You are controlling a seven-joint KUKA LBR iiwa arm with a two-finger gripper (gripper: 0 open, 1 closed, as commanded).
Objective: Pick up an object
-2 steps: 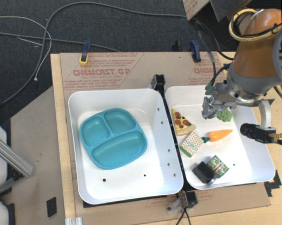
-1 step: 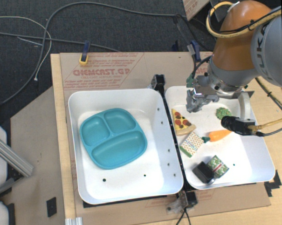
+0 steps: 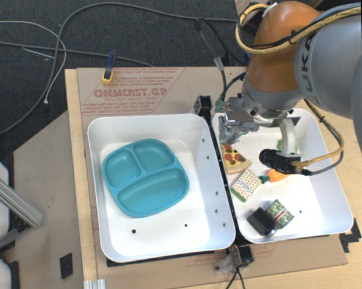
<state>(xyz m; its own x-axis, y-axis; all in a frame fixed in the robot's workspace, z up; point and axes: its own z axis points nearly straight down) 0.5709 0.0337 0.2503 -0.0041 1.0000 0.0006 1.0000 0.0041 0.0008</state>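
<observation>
Shows a table (image 3: 137, 92) topped with cardboard and bearing two shallow white bins side by side. Places a teal divided plate (image 3: 146, 175) alone in the left bin (image 3: 97, 192), lying flat and well apart from the arm. Gathers the small items in the right bin (image 3: 327, 206), toward its left half: a toy pizza slice (image 3: 234, 158) close to the dividing wall, a patterned packet (image 3: 245, 184) just below it, an orange piece (image 3: 277, 176) just to the right of the packet, and a black-and-green box (image 3: 270, 218) near the front rim.

Sets the gripper (image 3: 231, 131) low over the far left corner of the right bin, just above the toy pizza slice as viewed, under the orange band of the arm. Gives no clear reading of whether the gripper is apart or together: too dark and cluttered at the tip to tell. Shows nothing visibly clamped in it; contact with the pizza slice cannot be judged either.

Reads as an early stage of the task: positioning over a candidate, probably the pizza slice. Leaves every item resting on a bin floor, none raised. Leaves still to do, by this judgement, the final descent, the closing on one item, and the lift clear of the bin.
</observation>
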